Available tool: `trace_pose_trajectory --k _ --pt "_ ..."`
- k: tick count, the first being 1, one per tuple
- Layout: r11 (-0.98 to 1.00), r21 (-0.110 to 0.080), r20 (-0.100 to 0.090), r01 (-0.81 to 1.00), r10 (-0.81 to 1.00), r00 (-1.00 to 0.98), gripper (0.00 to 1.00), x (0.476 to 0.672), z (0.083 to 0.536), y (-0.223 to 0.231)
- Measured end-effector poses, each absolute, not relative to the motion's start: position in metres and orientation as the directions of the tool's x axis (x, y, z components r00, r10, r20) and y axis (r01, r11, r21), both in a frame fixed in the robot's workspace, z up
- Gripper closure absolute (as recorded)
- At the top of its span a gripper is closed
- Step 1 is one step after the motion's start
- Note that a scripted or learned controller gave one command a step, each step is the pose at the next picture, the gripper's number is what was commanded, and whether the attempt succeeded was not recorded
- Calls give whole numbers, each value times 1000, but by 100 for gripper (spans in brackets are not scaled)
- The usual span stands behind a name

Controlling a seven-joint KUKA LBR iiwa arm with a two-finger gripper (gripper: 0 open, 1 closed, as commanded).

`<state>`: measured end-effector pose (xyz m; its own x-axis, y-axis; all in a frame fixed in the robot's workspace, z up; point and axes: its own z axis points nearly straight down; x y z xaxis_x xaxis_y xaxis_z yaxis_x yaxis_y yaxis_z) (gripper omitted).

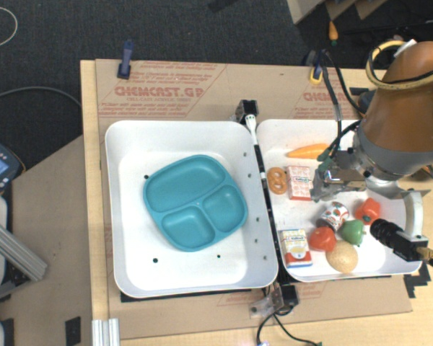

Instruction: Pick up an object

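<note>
My gripper [327,181] hangs over the right bin [276,134], just right of a small red-and-white carton [299,182]. A brown pretzel [277,179] lies left of that carton and an orange carrot [307,151] above it. Below the gripper lie a white-and-red patterned toy [335,214], a red tomato [321,238], a green pepper [352,231], a tan potato [342,258] and a second carton [294,246]. A red-orange piece [369,209] sits by the arm. Nothing shows held in the gripper.
The left bin [130,157] holds a teal divided plate [195,202]. The grey-and-orange arm [408,114] covers the right bin's far right side. A black part [392,238] juts over that bin's lower right. Cables run across the bench's back right.
</note>
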<state>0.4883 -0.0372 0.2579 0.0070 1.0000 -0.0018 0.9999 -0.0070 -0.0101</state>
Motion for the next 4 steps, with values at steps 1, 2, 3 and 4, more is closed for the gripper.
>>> trace_pose_trajectory --k 1,2,3,4 --pt "-9 -11 -1 1000 1000 9 100 495 140 -114" --pt "5 3 2 1000 1000 -5 100 479 186 -49" --pt "11 9 4 1000 1000 -11 100 481 265 33" --pt "-2 -6 0 1000 1000 2 100 478 227 20"
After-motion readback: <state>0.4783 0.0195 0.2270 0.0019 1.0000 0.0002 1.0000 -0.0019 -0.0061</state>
